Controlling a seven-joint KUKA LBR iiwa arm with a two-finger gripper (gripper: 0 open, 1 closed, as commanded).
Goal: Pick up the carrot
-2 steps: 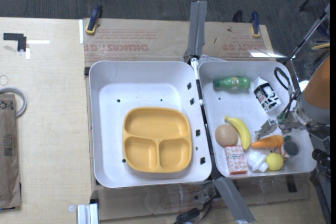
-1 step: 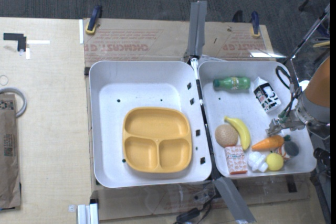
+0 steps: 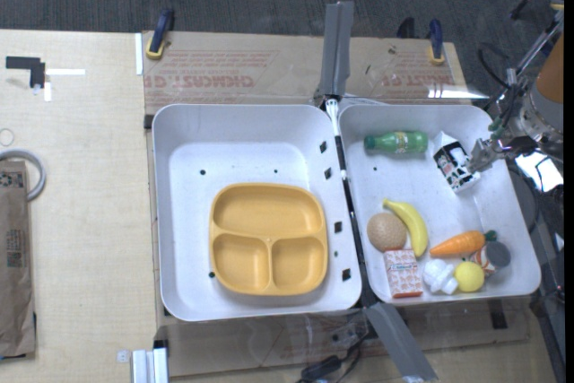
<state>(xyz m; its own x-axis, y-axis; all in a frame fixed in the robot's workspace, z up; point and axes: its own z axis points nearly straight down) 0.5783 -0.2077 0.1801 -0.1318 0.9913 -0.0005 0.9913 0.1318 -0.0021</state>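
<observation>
Currently the carrot [image 3: 458,243] lies in the right bin [image 3: 516,193] near its front right corner, long axis roughly left-right, orange tip left, green end right, crowded by banana [image 3: 409,224], lemon [image 3: 469,276] and a grey item [image 3: 498,255], risking a wrong or slipped grasp; hand [image 3: 489,152] state cannot be told.

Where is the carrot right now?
The carrot lies in the right bin, near its front right corner, just right of the banana and above the lemon.
</observation>
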